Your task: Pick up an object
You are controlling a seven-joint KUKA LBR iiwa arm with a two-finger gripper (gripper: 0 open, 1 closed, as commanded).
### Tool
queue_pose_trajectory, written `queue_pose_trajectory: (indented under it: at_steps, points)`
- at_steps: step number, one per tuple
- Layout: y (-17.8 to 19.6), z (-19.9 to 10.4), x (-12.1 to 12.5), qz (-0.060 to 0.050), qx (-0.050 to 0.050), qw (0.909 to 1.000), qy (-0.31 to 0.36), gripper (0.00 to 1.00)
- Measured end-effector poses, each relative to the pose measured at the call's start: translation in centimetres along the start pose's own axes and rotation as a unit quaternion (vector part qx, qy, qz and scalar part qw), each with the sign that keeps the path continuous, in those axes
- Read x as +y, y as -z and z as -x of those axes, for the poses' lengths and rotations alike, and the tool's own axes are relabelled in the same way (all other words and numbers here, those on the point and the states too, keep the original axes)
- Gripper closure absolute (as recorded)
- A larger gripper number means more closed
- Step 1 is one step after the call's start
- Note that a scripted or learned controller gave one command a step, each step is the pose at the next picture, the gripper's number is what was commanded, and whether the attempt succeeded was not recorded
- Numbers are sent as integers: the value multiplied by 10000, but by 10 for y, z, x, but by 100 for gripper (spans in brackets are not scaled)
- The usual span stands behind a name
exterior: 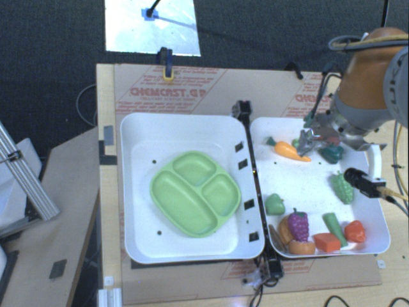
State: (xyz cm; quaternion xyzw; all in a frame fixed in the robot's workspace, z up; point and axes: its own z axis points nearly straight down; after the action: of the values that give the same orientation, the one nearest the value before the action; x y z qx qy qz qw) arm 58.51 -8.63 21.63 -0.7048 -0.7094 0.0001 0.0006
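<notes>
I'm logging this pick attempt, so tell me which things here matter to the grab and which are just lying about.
In play:
- tool
- toy carrot beside the tool
- right bin

Lying about:
- green divided plate in the left bin
- purple grapes
- red tomato
- blue clamp

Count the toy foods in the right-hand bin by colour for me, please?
Orange: 2, the plastic carrot and a rounded piece at the near edge.
Green: 3, a pepper-like piece, a bumpy oval piece and a long pod.
Purple: 1, the grape bunch.
Red: 2, a blocky piece and a round tomato-like piece.
Teal: 1, a piece partly hidden beside the tool.
Total: 9.
</notes>
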Motion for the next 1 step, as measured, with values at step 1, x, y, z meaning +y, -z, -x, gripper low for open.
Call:
queue_pose_trajectory:
  at_steps: [1]
  points:
    - [-1, -48, -18, 1, 1, 10000, 6, 100]
